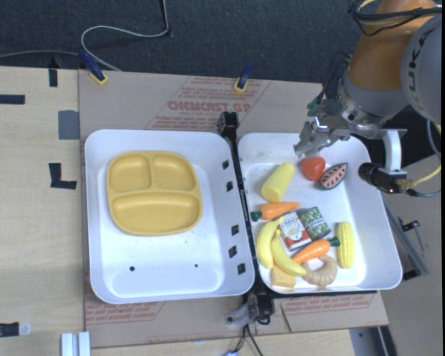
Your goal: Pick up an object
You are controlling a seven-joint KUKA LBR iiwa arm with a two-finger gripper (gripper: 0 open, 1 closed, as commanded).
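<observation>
Your gripper hangs over the far part of the right bin, and from this slanted view you cannot tell how its jaws are set; the wrist hides them.

The nearest candidate is the red tomato-like piece, lying just toward six o'clock from the gripper, close beneath it but seemingly not between anything. It is round, so no long axis to line up with. Just beside it, at three o'clock, sits the dark seeded slice, its long axis tilted from eight toward two o'clock. At eight o'clock from the tomato lies the pale yellow piece, long axis running roughly one to seven.

Room matters here. The bin's far wall is close at twelve o'clock from the gripper, and the seeded slice crowds the tomato's right side, so a closing line along twelve to six looks freer than three to nine.

The rest is packed toward six o'clock: an upper carrot, bananas, a small carton and corn.

The left bin carries a yellow divided plate, well apart.
</observation>
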